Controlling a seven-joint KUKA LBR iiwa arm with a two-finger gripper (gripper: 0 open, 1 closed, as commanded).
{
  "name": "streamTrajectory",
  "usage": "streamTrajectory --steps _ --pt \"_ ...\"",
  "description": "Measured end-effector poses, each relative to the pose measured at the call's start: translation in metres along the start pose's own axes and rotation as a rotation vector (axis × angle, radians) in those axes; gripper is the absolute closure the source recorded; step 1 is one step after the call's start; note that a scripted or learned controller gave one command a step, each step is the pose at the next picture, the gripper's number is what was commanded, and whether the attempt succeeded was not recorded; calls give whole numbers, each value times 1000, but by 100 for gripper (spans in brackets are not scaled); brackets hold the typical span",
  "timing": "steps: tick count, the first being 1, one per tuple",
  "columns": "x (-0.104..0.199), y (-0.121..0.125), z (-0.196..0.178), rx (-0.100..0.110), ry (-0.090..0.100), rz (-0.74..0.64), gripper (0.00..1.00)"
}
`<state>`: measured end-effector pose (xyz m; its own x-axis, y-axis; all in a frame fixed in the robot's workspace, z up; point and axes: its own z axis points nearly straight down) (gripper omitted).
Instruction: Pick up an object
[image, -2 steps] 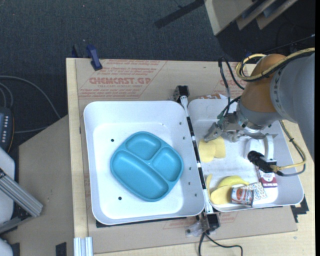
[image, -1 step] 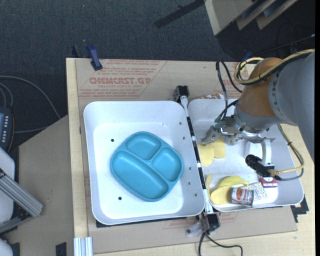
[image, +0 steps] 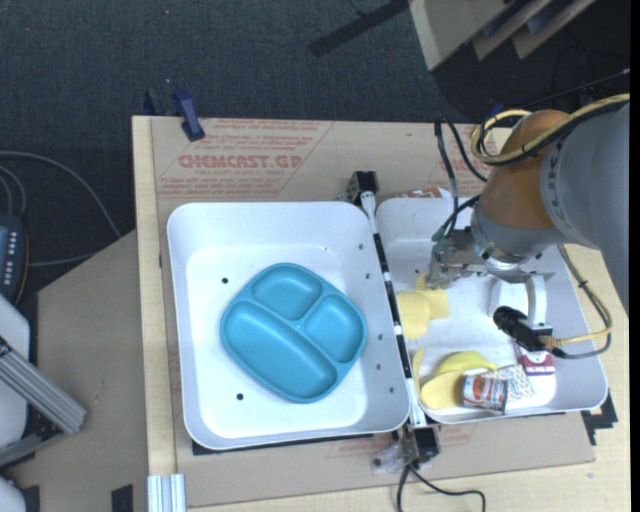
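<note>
My gripper (image: 443, 268) hangs low in the right bin (image: 590, 375), near its left wall. Just below it lies a pale yellow block (image: 420, 308); whether the gripper touches the block I cannot tell. Nearer the front of the same bin lie a rounded yellow object (image: 452, 372), a small can with a red and white label (image: 484, 391) on its side, and a patterned packet (image: 526, 379). The grey arm with its orange band (image: 520, 190) covers the far right part of this bin.
The left bin (image: 195, 330) holds a blue divided plate (image: 291, 330) in its middle. A black clamp (image: 362, 186) sits at the far end of the divider between the bins. A blue clip (image: 187, 115) lies on the cardboard at the back left.
</note>
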<state>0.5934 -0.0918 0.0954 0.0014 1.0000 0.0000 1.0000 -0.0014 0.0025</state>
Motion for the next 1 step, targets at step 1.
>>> streamTrajectory --steps 1 --pt "0 0 0 0 0 0 0"
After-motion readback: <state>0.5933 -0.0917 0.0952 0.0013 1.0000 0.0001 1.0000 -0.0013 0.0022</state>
